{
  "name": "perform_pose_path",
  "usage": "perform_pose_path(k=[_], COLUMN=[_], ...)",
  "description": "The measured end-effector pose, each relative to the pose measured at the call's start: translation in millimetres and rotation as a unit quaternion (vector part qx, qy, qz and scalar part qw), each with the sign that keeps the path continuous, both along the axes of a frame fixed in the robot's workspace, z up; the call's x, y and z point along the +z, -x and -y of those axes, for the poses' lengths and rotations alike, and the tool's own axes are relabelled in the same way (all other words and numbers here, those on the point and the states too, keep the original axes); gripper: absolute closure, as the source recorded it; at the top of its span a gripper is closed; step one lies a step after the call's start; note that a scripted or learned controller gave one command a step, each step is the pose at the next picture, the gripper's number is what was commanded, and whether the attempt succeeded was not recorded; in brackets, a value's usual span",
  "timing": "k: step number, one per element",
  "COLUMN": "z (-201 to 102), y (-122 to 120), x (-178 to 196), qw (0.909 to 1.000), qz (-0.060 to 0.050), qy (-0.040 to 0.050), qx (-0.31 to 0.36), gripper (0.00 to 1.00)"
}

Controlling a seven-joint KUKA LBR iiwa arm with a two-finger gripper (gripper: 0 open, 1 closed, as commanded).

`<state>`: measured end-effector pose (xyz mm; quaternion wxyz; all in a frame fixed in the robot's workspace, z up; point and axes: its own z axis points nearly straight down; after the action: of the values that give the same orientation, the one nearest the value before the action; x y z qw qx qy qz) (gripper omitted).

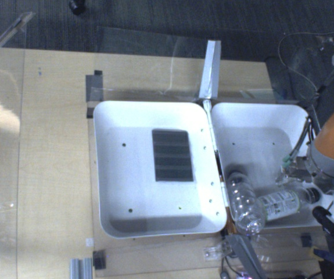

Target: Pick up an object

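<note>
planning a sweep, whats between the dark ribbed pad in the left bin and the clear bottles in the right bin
In the camera view, only bare white bin floor and the two bins' meeting rims separate the dark pad from the bottles.

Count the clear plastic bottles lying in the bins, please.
2, both in the right bin. One bottle lies by the divider at the near-left corner; the other bottle lies crosswise beside it, cap toward the arm. The arm may hide more.

Evenly lit from above, slightly soft throughout.

Bright white on both bins, the left bin (111, 156) shaded grey along its near wall. Washed-out glare on the wooden surface (39, 173) at far left, faint reflections across a clear sheet (155, 63) behind the bins. Small highlights on two clear plastic bottles (262, 205). Dark, grainy floor (155, 4) at top.
</note>
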<state>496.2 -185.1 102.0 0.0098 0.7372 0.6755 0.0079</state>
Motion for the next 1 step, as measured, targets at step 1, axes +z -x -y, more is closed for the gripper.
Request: perform_pose_path(k=[1], z=[0.0], y=[0.1], x=[0.0], qw=[1.0], qz=[0.0], qy=[0.0], qx=[0.0], gripper=[0.0])
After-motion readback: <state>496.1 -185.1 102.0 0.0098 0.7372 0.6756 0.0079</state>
